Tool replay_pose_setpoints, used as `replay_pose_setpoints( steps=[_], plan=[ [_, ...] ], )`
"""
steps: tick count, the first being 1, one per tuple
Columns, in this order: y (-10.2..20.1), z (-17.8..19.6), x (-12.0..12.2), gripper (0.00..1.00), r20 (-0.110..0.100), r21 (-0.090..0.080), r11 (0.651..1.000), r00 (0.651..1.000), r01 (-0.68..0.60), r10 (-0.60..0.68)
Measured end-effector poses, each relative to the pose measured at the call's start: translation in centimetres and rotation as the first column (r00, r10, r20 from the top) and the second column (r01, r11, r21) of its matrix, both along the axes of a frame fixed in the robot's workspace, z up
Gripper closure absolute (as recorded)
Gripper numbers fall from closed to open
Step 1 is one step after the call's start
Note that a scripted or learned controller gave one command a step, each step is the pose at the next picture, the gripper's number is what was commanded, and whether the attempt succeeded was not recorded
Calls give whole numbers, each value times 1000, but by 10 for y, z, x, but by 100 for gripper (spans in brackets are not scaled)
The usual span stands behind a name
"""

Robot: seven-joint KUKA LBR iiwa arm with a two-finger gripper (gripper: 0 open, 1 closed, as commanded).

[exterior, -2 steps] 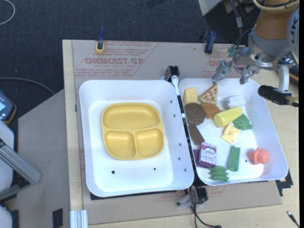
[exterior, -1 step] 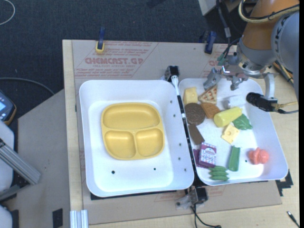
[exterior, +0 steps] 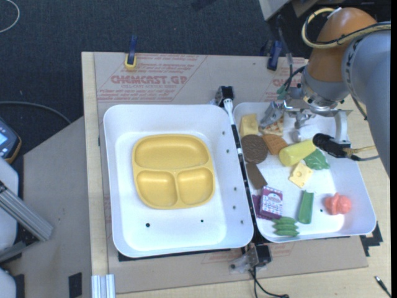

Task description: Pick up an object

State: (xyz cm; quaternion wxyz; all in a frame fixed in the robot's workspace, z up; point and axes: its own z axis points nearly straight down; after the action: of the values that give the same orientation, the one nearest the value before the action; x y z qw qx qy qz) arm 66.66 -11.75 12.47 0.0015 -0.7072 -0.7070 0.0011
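Observation:
The right bin (exterior: 356,185) holds several toy foods. At its back lie a pale yellow block (exterior: 249,125), a brown round patty (exterior: 254,148), an orange-brown bread piece (exterior: 275,144) and a long yellow piece (exterior: 298,152). A green leafy item (exterior: 317,161) and a holed cheese wedge (exterior: 301,175) sit mid-bin. My gripper (exterior: 283,120) hangs over the bin's back edge, just above the bread piece, with its fingers spread and nothing between them.
Toward the front of the right bin are a purple packet (exterior: 271,202), a green stick (exterior: 305,207), a green pea pod (exterior: 286,226) and a pink piece (exterior: 337,203). A yellow divided tray (exterior: 173,169) sits in the left bin (exterior: 118,166).

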Motion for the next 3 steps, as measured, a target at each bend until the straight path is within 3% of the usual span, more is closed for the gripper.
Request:
replay_pose_setpoints(
  steps=[1,2,3],
  plan=[
    [1,-41,0,0,0,0,1000,1000,-1,1],
    [1,-29,1,100,3,0,1000,1000,-2,2],
    [4,33,-3,100,11,-2,1000,1000,-1,1]
  ],
)
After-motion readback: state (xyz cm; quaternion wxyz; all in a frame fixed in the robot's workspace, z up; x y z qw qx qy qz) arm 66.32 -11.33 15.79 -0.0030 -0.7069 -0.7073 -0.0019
